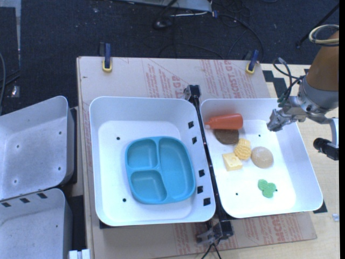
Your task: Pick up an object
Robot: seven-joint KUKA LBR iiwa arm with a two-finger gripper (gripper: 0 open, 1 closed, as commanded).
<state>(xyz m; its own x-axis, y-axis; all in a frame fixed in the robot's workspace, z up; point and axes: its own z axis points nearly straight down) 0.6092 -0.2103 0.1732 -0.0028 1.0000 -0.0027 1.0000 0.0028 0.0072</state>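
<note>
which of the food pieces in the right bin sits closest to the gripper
The round beige piece is closest to the gripper, lying just below it. The orange carrot, brown piece, yellow corn, cheese cube and green piece lie farther away.

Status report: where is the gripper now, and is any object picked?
Gripper over right white bin, upper right edge, nothing held. Orange toy carrot, tan round piece, green toy lie untouched. Path clear.

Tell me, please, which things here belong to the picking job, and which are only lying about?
For the job:
gripper
carrot
brown disc
corn
cheese
tan round piece
green piece
right bin

Lying about:
blue tray
left bin
yellow clamps
cables
</note>
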